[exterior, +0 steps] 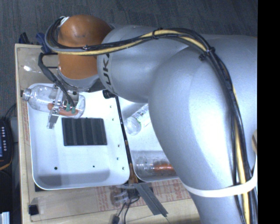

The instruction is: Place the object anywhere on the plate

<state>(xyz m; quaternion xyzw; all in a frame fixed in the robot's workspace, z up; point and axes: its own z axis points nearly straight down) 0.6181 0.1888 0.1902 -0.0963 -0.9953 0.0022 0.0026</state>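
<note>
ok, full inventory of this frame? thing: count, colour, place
clear plastic bottle: 1, transparent, orange inside, far left corner of left bin, under the wrist
clear bottle: 1, transparent, right bin, beside the divider
clear container: 1, transparent, orange contents, near edge of right bin, partly behind the arm
dark ribbed pad: 1, black, middle of left bin
left bin: 1, white
right bin: 1, white, mostly covered by the arm
arm: 1, grey, orange band, reaching over the left bin
gripper: 1, at the bottle in the left bin; grip unclear

A pale wooden bench point(19, 70) stands on dark grey carpeted floor point(131, 11), with black equipment point(4, 140) at its left edge.
</note>
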